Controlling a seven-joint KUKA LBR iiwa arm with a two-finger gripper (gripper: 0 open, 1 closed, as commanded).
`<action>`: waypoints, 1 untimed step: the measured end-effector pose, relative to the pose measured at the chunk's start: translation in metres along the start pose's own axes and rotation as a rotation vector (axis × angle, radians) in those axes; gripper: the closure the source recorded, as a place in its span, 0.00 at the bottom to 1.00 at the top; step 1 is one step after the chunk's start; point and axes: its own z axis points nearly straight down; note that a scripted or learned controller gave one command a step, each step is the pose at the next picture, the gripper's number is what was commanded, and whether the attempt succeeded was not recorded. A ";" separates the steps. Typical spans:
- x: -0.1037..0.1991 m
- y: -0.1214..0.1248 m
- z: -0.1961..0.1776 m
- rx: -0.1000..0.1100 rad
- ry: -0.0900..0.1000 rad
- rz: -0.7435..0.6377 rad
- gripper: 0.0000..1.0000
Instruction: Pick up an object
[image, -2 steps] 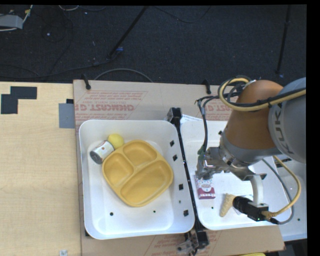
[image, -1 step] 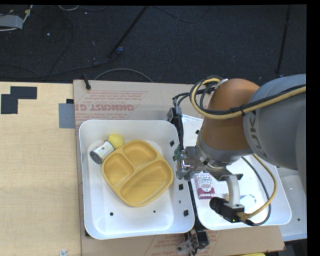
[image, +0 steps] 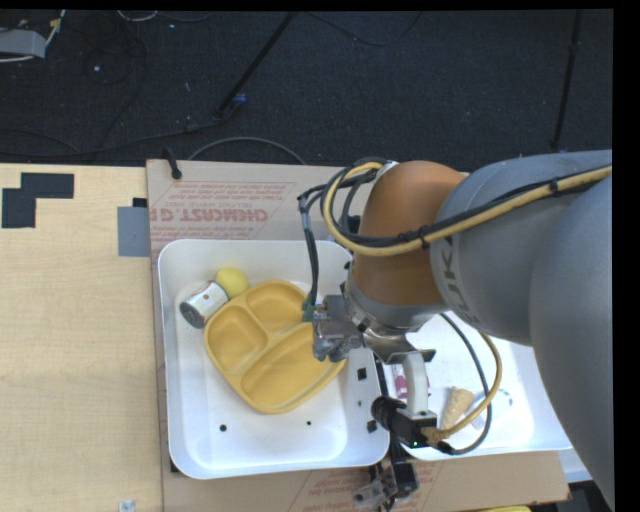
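Objects to pick up lie in two white bins, under a big grey arm (image: 520, 240) that comes in from the right side of the view; the arm has an orange band (image: 405, 225) above its wrist, and it covers a lot of the bin on the right (image: 520, 415); the wooden bench (image: 70, 330) holds a sheet of brown cardboard (image: 215, 210) with red letters, and both bins sit on it; the bin on the left (image: 180, 410) holds the yellow plate (image: 265, 345), which has three parts and lies flat near the middle; a grey and white cup (image: 203, 303) lies on its side, touching the plate's top left rim; a small yellow ball (image: 232, 281) sits just beside the cup, at the plate's edge; in the bin on the right lies a tan cone (image: 458, 405), and near it a pink thing (image: 401, 380) that is partly hidden, so I cannot tell what it is; the claw (image: 388, 485) hangs at the front, near where the two bins meet, well apart from the cup and ball; it is small and dark, and I cannot tell if it is wide or narrow.
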 end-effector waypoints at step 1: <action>-0.002 0.000 -0.001 -0.001 -0.001 0.004 0.00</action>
